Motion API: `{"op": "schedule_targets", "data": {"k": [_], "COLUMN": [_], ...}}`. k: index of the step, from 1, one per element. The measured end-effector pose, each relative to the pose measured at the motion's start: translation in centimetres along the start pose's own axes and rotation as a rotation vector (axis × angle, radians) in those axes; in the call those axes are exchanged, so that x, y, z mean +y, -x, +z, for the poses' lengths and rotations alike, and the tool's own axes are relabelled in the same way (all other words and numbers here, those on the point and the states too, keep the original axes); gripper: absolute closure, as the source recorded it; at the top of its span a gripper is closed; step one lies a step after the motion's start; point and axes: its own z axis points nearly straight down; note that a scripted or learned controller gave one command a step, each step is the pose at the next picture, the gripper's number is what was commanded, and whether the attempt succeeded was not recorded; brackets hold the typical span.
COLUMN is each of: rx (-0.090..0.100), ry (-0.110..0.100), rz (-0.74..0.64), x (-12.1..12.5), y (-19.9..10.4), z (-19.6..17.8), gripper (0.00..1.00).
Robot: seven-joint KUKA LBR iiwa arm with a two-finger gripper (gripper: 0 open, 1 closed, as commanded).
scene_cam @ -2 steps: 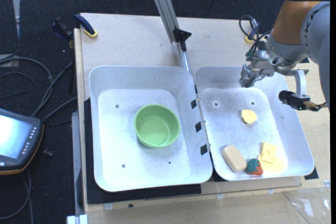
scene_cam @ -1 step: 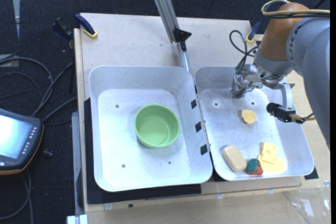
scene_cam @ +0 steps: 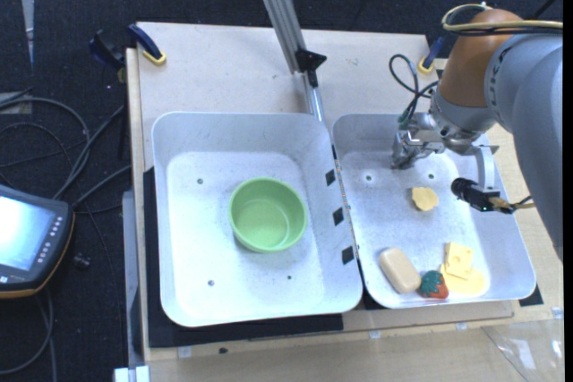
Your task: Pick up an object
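With its fingers too small to tell open from closed, the gripper (scene_cam: pixel 407 153) hangs beside the small yellow lump (scene_cam: pixel 424 199) and could descend off-centre, nudging it away.

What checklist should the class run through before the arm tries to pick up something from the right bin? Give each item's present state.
1. Targets in the right bin: ok. A yellow lump, a bread roll, a cheese slice and a strawberry lie there.
2. Gripper over that bin: ok, at its far end.
3. Gripper above a target: not ok; the lump lies nearer the camera.
4. Lump stands apart from the rest: ok.
5. Strawberry free to grasp: not ok; it touches the cheese.
6. Green bowl out of the way: ok, in the left bin.
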Motion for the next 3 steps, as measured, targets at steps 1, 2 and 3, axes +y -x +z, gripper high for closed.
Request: {"op": "schedule_targets", "data": {"k": [1, 2, 3], "rx": [0.0, -0.001, -0.001], "ry": [0.002, 0.006, 0.006], "rz": [0.0, 0.001, 0.001], "x": [0.1, 1.1, 1.5], "y": [0.0, 0.2, 0.4], "z": [-1.1, -6.5, -12.8], "gripper": [1.0, 1.0, 1.0]}}
